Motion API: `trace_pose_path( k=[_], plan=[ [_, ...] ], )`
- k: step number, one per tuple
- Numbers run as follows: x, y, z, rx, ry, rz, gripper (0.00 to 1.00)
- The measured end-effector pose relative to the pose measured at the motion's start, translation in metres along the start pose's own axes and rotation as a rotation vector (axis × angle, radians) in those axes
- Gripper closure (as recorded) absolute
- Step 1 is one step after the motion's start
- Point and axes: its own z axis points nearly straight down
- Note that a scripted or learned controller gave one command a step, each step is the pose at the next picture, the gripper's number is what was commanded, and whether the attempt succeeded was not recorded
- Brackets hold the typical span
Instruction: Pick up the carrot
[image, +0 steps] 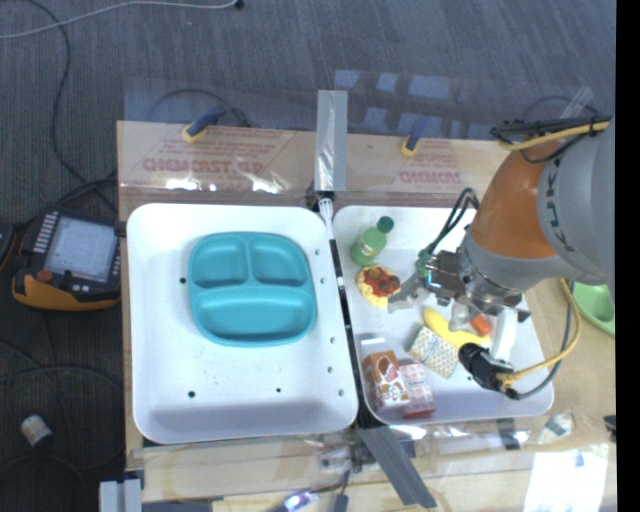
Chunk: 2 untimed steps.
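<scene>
Arm low in right bin, gripper over orange carrot; grip unclear, carrot not yet lifted

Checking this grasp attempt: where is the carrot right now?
The carrot lies in the right bin, toward its right side, directly under the gripper, just right of the banana.

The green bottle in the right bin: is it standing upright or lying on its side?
Lying on its side. The green bottle shows its full length, cap pointing toward the right bin's far rim.
</scene>
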Motion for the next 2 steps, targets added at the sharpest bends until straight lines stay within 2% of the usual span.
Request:
trace_pose_path(
  k=[1, 2],
  plan=[
    [-0.064, 0.039, -0.019, -0.002, 0.000, -0.023, 0.00],
    [-0.079, 0.038, -0.015, -0.001, -0.002, -0.018, 0.00]
  ],
)
